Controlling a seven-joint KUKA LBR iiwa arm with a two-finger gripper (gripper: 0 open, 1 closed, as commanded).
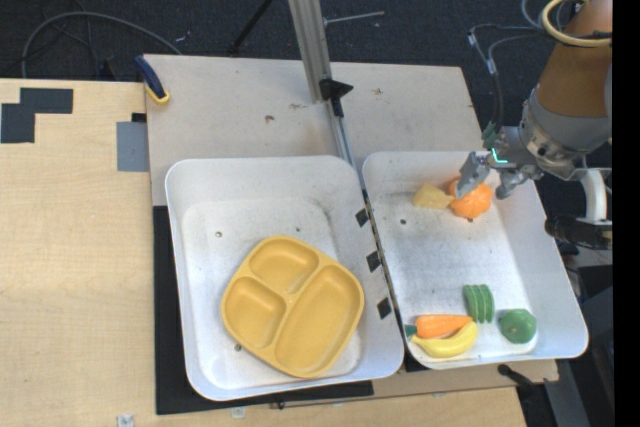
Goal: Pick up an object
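Gripper [478, 181] closed on orange object [472, 203], beside pale yellow piece [432, 198]. Recommend lifting straight up, slowly, clear of that piece.

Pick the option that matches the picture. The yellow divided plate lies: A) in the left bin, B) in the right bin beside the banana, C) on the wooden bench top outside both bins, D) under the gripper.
A: the yellow divided plate rests on the floor of the left bin, while the banana lies in the right bin.
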